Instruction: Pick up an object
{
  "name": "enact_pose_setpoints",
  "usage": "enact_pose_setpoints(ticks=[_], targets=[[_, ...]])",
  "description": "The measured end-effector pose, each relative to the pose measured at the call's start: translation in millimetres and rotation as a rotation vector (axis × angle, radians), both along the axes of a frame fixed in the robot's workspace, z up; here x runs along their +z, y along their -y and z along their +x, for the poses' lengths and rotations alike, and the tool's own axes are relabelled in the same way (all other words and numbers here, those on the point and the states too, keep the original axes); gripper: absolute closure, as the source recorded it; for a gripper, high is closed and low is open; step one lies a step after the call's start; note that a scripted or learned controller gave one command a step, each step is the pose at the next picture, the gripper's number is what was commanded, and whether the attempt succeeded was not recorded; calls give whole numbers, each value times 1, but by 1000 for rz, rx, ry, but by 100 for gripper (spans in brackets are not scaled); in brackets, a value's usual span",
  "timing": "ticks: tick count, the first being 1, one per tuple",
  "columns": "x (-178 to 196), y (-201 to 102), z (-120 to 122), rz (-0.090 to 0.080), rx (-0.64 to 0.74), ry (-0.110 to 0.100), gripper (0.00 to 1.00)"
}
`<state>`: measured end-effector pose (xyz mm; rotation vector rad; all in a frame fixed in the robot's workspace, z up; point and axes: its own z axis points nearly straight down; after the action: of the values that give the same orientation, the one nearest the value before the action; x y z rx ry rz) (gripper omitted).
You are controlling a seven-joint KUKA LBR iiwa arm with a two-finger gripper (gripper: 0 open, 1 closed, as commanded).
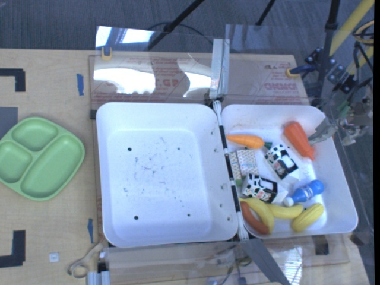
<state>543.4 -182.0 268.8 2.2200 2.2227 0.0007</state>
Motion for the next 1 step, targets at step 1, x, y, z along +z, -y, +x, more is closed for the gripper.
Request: enact_pose_setpoints(ticks=[1], targets=[[-51,25,43,-1,-95,2,0]])
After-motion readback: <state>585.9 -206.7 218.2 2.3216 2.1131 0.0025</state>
